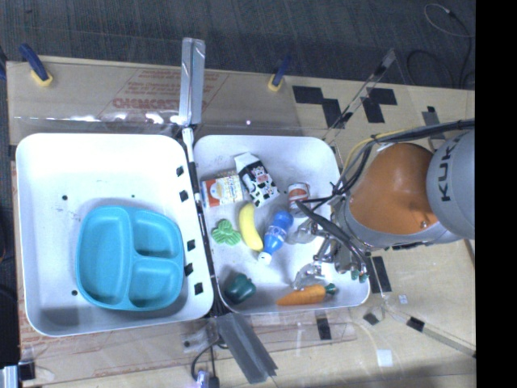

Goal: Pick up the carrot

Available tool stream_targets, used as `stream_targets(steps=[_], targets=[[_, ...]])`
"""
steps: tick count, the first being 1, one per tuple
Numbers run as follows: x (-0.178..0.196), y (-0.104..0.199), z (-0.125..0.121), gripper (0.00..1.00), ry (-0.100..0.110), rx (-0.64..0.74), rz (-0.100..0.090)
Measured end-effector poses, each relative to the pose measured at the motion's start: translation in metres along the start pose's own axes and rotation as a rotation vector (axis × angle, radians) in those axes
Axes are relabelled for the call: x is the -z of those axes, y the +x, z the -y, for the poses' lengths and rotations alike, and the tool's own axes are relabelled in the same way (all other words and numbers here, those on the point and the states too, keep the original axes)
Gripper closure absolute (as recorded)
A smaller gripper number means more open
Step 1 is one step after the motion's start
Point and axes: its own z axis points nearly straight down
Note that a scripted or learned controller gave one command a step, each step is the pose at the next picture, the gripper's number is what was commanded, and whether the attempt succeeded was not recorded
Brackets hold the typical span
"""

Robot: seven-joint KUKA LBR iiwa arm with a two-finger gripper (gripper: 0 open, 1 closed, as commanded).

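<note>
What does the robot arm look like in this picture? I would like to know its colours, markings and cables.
The arm is grey with a wide, rounded orange band above the wrist. Dark letters, partly cut off, are printed on the grey casing. Thin black cables loop around the wrist. The gripper is small, metallic and silvery.

My gripper (311, 275) hangs low in the right bin (323, 148), just above the carrot (302, 297), which lies flat along the near wall. I cannot say if I touch it. To the left of me stand a blue bottle (277, 230), a banana (250, 227), a green toy (226, 233) and a dark green object (238, 286). Farther away lie two small cartons (242, 182). In the left bin (48, 156) rests a blue divided plate (129, 257).
</note>
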Motion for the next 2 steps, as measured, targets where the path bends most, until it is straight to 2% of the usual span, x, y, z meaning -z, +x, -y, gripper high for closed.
stream_targets(steps=[1, 2], targets=[[0.057, 0.012, -0.042, 0.0, -0.001, 0.187, -0.016], [0.005, -0.007, -0.002, 0.0, 0.002, 0.549, 0.01]])
